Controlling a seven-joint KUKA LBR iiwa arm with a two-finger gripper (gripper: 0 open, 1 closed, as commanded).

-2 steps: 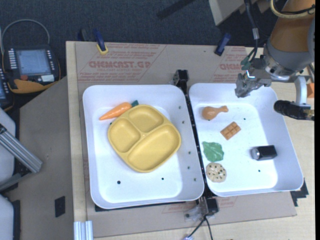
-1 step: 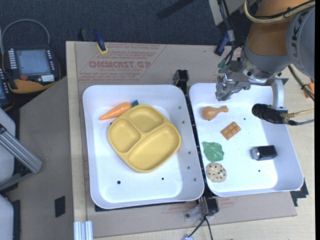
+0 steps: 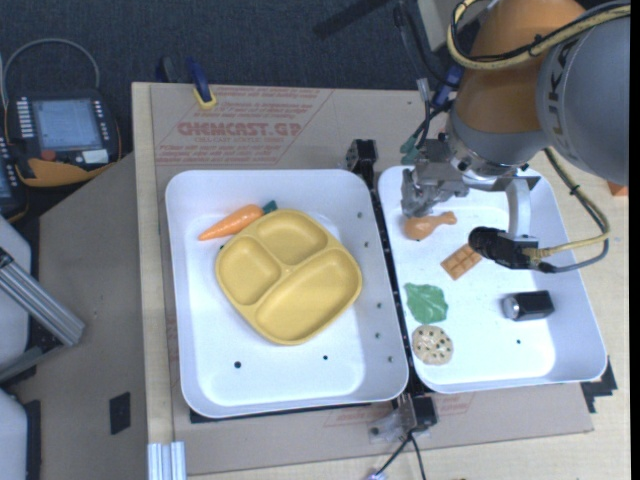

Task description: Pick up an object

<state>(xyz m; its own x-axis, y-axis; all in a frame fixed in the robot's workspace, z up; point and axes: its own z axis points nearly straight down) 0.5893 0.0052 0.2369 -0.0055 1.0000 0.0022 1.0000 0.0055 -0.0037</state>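
Note:
The right bin [image 3: 560,353] holds a tan drumstick-shaped piece [image 3: 431,226], a brown waffle piece [image 3: 461,262], a green leaf [image 3: 427,301], a speckled cookie [image 3: 432,344] and a small black cylinder [image 3: 527,305]. My gripper [image 3: 422,198] hangs at the bin's far left corner, directly over the drumstick piece and touching or nearly touching its top. Nothing visibly sits between its tips. The grey and orange arm [image 3: 520,58] reaches in from the upper right.
The left bin [image 3: 200,348] carries a yellow divided plate [image 3: 290,273] and an orange carrot [image 3: 230,222] beside the plate's far edge. A black cable fitting [image 3: 497,246] hangs off the arm over the right bin. A pendant [image 3: 62,133] lies off the bench at left.

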